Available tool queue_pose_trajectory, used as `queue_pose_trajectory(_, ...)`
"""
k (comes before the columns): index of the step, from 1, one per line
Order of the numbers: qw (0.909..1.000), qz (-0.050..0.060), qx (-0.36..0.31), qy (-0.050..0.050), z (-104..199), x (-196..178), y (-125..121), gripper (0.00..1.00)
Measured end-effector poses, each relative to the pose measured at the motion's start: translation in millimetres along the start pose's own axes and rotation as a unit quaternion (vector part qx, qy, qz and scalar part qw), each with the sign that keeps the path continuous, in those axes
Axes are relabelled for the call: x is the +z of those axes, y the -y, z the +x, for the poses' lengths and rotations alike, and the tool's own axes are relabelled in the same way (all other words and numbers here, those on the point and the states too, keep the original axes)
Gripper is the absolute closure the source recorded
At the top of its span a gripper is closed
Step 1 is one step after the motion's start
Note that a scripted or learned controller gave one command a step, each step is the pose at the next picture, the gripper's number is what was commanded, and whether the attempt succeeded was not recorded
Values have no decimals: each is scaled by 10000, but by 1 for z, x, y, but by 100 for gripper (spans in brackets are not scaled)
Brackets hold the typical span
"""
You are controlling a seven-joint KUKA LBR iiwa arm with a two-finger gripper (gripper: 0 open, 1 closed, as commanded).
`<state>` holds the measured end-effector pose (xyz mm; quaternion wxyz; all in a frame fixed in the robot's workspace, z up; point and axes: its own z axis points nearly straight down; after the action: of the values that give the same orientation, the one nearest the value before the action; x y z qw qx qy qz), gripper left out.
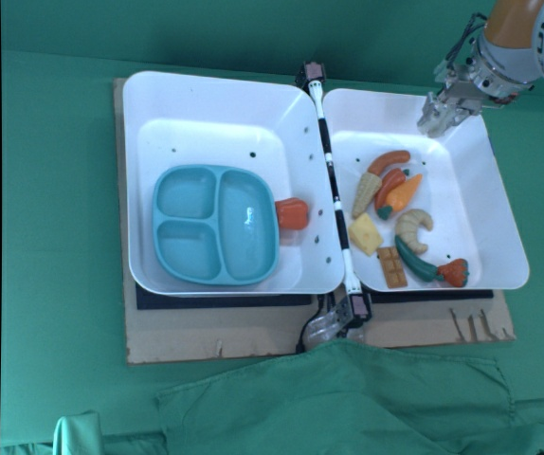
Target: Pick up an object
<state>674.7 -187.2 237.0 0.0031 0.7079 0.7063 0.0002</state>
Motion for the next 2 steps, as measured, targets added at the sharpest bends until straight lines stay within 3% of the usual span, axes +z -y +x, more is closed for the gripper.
queue_pose_trajectory(1, 10000, -66, -17, 2, 24, -102, -29, 100)
queue_pose_trajectory(2, 10000, -48, -22, -11, 63, -167, -27, 100)
